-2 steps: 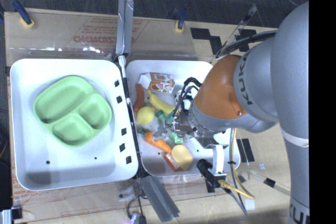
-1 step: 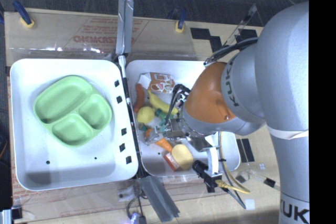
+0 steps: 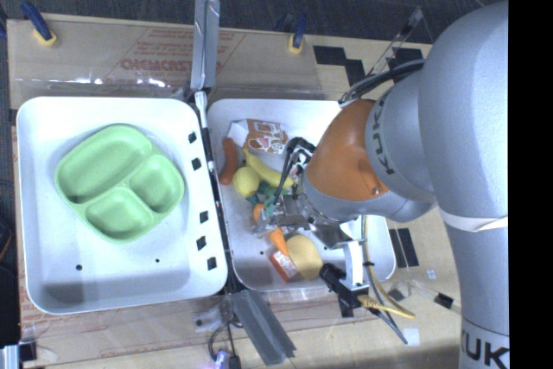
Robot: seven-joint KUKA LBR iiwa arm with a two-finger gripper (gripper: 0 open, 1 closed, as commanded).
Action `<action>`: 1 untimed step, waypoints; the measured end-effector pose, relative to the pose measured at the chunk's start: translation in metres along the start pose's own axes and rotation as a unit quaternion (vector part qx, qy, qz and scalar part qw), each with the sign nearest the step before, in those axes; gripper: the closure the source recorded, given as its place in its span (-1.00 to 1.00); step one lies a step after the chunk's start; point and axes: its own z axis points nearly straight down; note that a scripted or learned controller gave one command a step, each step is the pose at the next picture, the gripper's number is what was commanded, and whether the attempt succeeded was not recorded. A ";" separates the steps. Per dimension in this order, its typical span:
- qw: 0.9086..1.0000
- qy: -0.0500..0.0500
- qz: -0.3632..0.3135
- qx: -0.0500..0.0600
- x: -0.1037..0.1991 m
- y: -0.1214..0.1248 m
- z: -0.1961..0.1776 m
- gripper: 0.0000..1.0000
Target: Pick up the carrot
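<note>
just below tool (image 3: 275,212), carrot (image 3: 280,244) in right bin (image 3: 251,276); tool state unclear

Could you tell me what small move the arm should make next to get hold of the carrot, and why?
Probably a short descent, staying centred on the carrot. The gripper sits low in the right bin, just above the carrot's orange end, with a potato-like piece right beside it and a lemon close by. The arm hides the grasping part, so alignment should be confirmed first.
</note>
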 end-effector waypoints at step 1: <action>0.996 -0.002 -0.091 -0.005 0.042 0.008 -0.137 1.00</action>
